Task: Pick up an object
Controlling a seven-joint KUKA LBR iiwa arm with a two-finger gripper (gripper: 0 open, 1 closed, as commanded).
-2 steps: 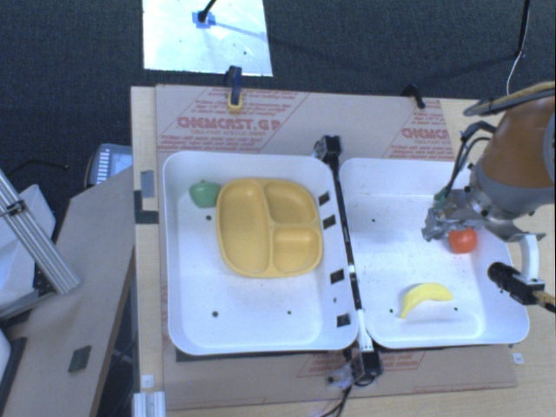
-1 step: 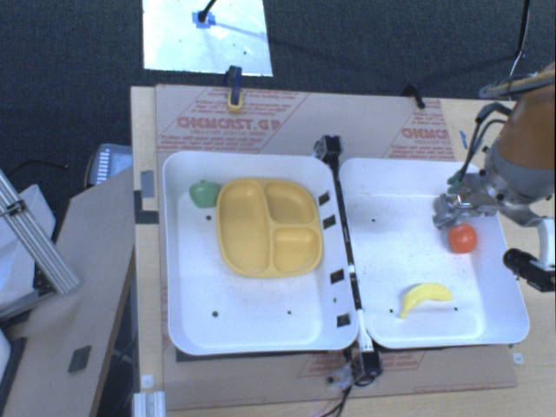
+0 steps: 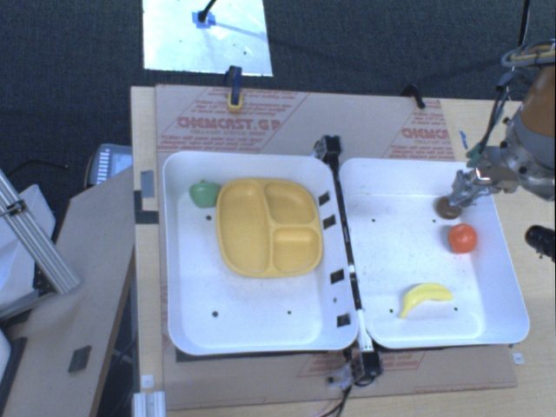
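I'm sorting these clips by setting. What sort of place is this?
Probably a robotics lab test bench: two white bins sit side by side on a board, toy food such as a banana lies inside, and a robot arm reaches in.

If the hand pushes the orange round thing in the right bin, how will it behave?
The orange ball-like fruit looks round, so it would probably roll away rather than slide. Its smooth surface may slip between fingers. It lies apart from the banana, on the flat floor of the right bin, so little would stop it.

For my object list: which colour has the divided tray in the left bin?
Yellow, all over. The divided plastic tray shows well in the camera view.
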